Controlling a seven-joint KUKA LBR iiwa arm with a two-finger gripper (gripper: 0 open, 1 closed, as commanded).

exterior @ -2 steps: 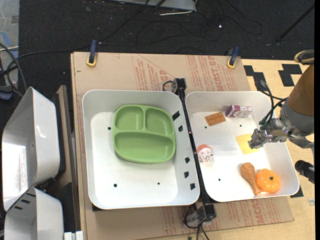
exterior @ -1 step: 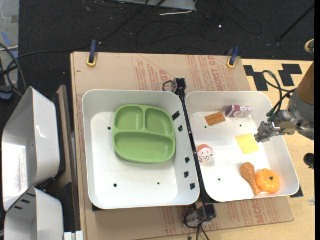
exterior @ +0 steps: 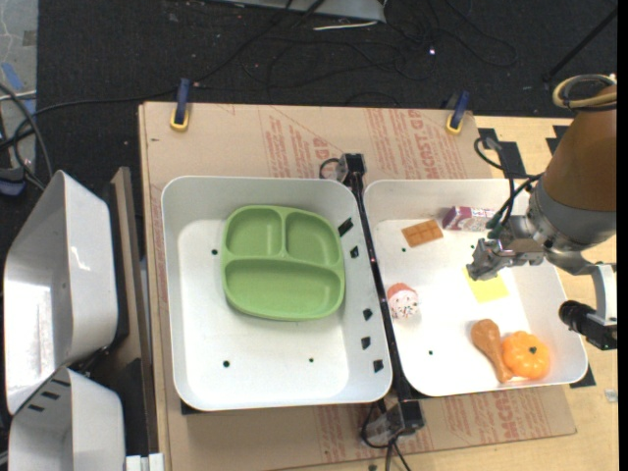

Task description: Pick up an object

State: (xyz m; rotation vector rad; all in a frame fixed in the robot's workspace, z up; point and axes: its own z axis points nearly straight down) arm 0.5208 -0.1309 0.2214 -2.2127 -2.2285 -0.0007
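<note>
1. Cardboard covered the bench, with two yellow clamps at its far edge and cables on the dark floor beyond.
2. Two white bins sat side by side; the left bin held a green divided plate.
3. The right bin held a purple packet and an orange cracker at the far side, a small white-and-pink toy near the left wall, a yellow square in the middle, and a drumstick touching an orange pumpkin at the near right.
4. The gripper hung just above the yellow square's far edge; whether its fingers were spread or pressed together I cannot tell.
</note>
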